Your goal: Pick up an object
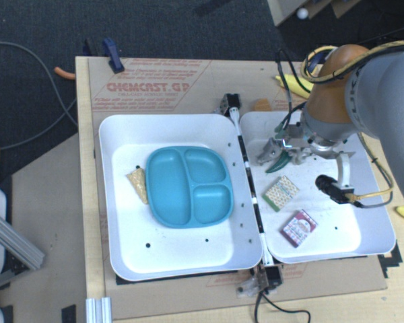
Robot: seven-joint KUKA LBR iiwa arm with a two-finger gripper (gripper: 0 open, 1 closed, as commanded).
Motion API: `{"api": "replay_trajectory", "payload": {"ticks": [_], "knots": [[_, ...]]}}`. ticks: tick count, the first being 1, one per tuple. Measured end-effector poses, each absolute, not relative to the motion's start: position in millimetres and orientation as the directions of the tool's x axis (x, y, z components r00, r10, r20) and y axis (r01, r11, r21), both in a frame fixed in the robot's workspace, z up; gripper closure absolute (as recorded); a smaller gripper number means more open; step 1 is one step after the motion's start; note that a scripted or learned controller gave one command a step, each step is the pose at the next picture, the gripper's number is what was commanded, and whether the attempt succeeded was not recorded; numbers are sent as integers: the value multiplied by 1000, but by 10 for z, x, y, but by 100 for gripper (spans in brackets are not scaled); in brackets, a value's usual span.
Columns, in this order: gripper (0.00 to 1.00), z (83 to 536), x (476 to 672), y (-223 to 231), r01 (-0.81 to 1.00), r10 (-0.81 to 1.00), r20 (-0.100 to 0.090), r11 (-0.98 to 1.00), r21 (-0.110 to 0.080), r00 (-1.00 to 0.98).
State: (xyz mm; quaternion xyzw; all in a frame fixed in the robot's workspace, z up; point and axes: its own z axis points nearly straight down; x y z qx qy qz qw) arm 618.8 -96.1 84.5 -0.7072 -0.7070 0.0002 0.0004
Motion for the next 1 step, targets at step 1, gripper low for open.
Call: {"api": "replay_trajectory", "payload": {"ticks": [1], "knots": [[0,850,6535,-1063,1000,1000,-1,1,2,-1]]}}
